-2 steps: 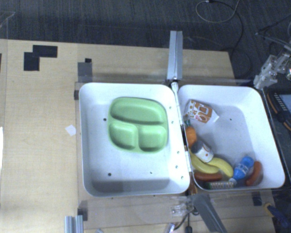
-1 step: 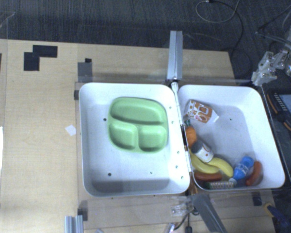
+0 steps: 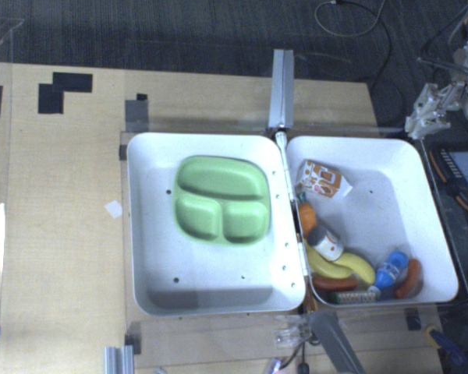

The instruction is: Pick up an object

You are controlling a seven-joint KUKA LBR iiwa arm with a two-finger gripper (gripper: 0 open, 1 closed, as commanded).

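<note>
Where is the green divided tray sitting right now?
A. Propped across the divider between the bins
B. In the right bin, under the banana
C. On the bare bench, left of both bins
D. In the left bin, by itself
D. The green divided tray lies flat inside the left bin, apart from the banana and the other small items, which are piled in the right bin.
</note>
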